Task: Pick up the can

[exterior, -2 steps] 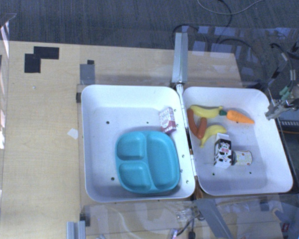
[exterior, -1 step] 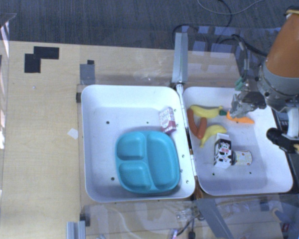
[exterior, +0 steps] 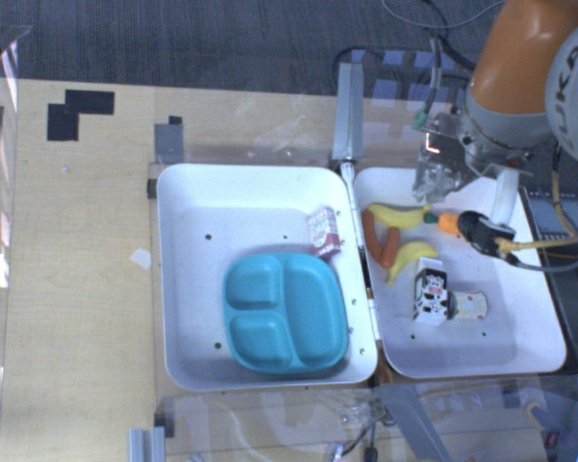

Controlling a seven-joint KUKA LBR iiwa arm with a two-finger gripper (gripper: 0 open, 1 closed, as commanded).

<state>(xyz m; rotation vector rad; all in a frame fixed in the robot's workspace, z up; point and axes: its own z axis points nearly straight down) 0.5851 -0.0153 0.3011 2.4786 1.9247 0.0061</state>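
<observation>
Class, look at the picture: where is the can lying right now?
The can lies in the left bin, against its right wall, just above the blue divided plate.

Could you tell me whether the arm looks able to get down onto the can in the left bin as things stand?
Probably yes: the can lies uncovered beside the blue tray, while the gripper hangs over the right bin.

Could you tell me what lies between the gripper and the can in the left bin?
In the camera view, a banana and a hot dog lie between the gripper and the can, plus the bins' shared rims.
</observation>
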